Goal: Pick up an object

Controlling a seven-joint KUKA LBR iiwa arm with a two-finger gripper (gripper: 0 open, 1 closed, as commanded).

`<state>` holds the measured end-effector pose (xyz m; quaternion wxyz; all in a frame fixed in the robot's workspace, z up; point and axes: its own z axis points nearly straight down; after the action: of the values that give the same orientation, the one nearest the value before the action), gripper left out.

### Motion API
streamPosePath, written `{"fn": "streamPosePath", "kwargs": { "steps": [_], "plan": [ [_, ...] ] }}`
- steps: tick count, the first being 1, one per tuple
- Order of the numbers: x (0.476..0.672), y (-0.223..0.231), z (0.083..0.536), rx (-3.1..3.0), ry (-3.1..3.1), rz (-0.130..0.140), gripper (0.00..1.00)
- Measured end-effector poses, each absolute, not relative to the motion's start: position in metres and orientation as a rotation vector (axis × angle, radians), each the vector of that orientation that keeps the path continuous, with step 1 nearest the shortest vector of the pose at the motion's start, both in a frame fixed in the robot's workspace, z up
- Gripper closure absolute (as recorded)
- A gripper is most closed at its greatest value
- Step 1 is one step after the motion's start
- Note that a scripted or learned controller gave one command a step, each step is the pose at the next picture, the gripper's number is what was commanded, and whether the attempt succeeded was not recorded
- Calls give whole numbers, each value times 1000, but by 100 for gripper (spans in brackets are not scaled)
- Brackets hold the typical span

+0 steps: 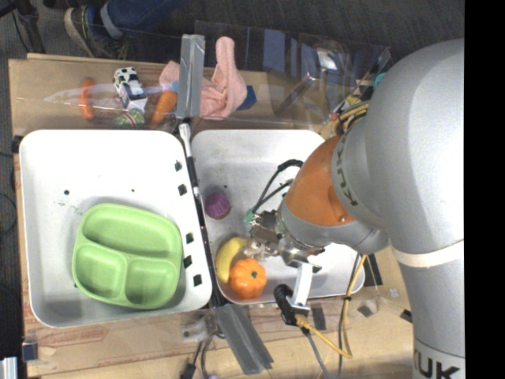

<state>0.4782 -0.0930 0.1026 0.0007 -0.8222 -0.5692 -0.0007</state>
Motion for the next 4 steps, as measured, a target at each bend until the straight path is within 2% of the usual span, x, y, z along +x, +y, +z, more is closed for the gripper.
{"fn": "streamPosePath", "kwargs": {
  "steps": [1, 2, 3, 4],
  "plan": [
    [478, -93, 103, -2582, -1787, -2, 0],
    [480, -106, 96, -2062, -2388, -7, 0],
    [482, -112, 96, -1696, -2659, 0, 0],
    [481, -110, 104, -1685, -2662, -1, 100]
  ]
}}
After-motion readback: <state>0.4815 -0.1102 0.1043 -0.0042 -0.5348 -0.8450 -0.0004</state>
